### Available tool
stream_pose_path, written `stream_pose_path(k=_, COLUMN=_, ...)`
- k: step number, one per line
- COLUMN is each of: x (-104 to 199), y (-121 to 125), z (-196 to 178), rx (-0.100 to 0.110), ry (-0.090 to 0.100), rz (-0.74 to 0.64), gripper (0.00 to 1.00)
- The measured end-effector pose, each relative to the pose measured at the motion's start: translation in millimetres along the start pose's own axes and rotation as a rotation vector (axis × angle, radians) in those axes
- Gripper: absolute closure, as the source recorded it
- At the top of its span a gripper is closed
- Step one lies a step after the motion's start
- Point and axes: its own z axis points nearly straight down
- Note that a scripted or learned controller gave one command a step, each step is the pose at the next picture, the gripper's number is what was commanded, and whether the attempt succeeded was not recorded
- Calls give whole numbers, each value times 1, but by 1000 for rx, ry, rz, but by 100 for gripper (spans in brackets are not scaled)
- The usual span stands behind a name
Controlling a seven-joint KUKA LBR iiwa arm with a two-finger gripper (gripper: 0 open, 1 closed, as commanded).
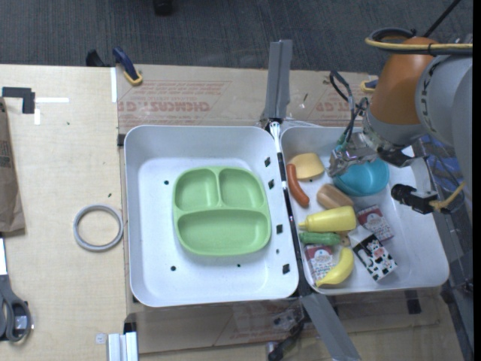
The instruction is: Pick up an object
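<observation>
The right bin [432, 265] holds several toy items: a teal bowl [364, 178], a yellow cheese wedge [307, 166], a red sausage [297, 186], a tan bread roll [333, 196], a yellow bottle [331, 219], a banana [337, 270], a green-and-red packet [321, 238] and small cartons [374, 256]. My gripper [347, 154] hangs at the bin's upper part, directly over the teal bowl's left rim. The arm's orange band [398, 85] sits above it.
The left bin [143, 262] carries a green divided plate [222, 210]. A grey ring [98, 226] lies on the bench to the left. A blue clamp [128, 65] and a grey post [279, 77] stand at the back. Scissors [13, 316] lie at the bottom left.
</observation>
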Motion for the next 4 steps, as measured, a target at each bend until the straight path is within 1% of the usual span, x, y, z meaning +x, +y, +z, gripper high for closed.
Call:
stream_pose_path(k=1, x=0, y=0, z=0, rx=0, ry=0, rz=0, gripper=0)
stream_pose_path(k=2, x=-15, y=8, z=28, rx=1, ry=2, rz=-48, gripper=0)
stream_pose_path(k=3, x=-17, y=8, z=16, rx=-1, ry=-1, rz=-46, gripper=100)
stream_pose_path(k=4, x=-16, y=8, z=19, rx=1, ry=1, rz=-46, gripper=0)
